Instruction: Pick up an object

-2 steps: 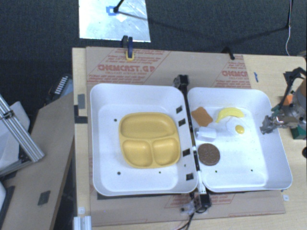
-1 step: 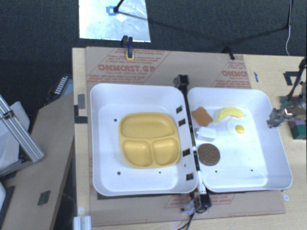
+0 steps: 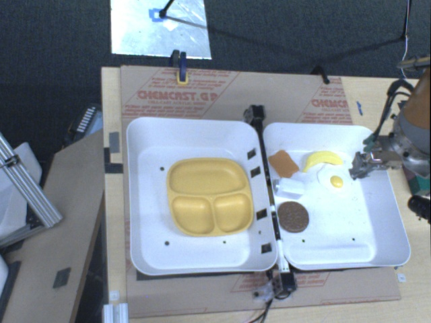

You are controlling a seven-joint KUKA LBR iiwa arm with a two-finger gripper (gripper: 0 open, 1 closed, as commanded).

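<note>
White plastic is what we see most of: two shallow bins side by side on the table [image 3: 111, 113], which is covered by a printed cardboard sheet [image 3: 182, 94]. In the left bin [image 3: 145, 180] lies a yellow divided tray [image 3: 205, 196], with one wide compartment at the far side and two smaller ones nearer us. It sits roughly in the middle of that bin and touches nothing else.

We find the loose objects in the right bin [image 3: 377, 234], gathered in its far left part. An orange-brown slice like toast [image 3: 283, 163] lies close to the divider between the bins. Just right of it is a yellow banana [image 3: 322, 159], curved and lying flat. Near the banana's right end, slightly toward us, sits a fried egg [image 3: 335, 180], white with a yellow yolk. A small white piece [image 3: 289, 188] lies below the toast, and a round dark brown disc like a cookie [image 3: 293, 217] rests just beyond it toward us.

We see the pincer [image 3: 359, 163] at the right, low over the right bin, just right of the egg and banana. Whether it is released or clenched we cannot tell; nothing is visibly between its tips.
</note>
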